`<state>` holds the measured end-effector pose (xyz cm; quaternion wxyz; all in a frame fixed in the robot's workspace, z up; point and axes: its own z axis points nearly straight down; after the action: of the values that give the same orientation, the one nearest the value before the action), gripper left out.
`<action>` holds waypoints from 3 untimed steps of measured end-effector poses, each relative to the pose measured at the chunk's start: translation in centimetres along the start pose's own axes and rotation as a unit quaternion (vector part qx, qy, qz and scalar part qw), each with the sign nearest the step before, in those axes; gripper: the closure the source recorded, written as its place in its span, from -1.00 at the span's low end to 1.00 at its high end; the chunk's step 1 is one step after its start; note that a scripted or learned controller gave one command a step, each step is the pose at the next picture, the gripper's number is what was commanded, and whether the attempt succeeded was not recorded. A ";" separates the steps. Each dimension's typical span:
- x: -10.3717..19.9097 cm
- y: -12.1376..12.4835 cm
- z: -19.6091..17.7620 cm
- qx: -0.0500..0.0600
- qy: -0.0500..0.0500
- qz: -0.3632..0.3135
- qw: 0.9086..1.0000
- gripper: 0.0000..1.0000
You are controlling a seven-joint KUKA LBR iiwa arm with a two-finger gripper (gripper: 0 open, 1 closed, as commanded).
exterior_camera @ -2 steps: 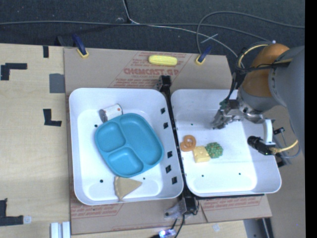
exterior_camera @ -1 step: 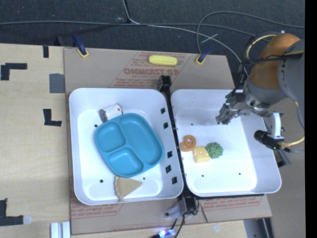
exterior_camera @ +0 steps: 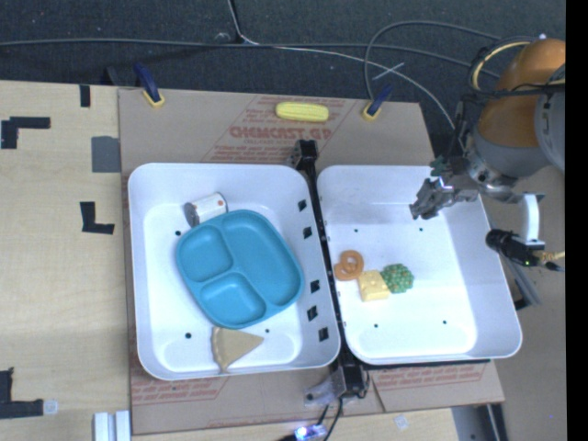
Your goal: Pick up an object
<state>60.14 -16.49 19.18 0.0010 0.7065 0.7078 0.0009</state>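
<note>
Tool (exterior_camera: 428, 202) hanging over the right bin (exterior_camera: 478, 333), at its upper right part, touching nothing visible. Impossible to tell how far open. Lying lower in the same bin, well apart: orange ring (exterior_camera: 348, 265), yellow block (exterior_camera: 372, 287), green piece (exterior_camera: 398, 277).

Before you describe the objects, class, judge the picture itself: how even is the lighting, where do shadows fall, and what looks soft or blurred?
Camera view: lighting is even and diffuse, no harsh glare on the two shallow white plastic bins; soft shadow beneath the blue three-compartment plastic tray; small items like the green knobbly toy look soft and low-resolution; the grey end effector is slightly blurred.
</note>
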 end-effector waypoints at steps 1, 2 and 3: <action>-0.8 -0.3 -5.8 -0.001 -0.001 0.001 1.000 1.00; 4.4 -1.0 -4.6 0.002 0.000 -0.001 1.000 1.00; 9.6 -1.7 -4.7 0.002 0.001 -0.002 1.000 1.00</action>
<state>58.43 -6.86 23.86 -0.0012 0.7050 0.7092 -0.0001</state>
